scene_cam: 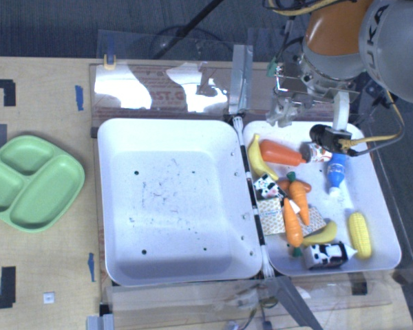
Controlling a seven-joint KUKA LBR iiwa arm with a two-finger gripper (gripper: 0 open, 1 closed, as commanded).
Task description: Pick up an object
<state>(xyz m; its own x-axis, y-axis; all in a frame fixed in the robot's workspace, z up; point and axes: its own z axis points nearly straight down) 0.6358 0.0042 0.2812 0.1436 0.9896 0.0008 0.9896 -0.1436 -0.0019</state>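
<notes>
My gripper (283, 113) hangs over the back edge of the right bin (384, 205), above and just behind the objects. Nearest it lie a yellow banana (255, 157) and an orange-red carrot-like piece (283, 153). A blue bottle (336, 171) stands to their right. Toward the front are two orange carrots (297, 194) (292, 224), a tan waffle-like piece (274, 216), a second banana (321, 231), a yellow corn cob (359, 233) and a black-and-white cow toy (327, 254). A small black-and-white piece (265, 186) sits by the left wall.
The left bin (172, 198) sits beside the right one, split from it by a narrow rim. A green divided plate (31, 181) rests on the bench at far left. A clear panel (165, 88) stands behind the left bin.
</notes>
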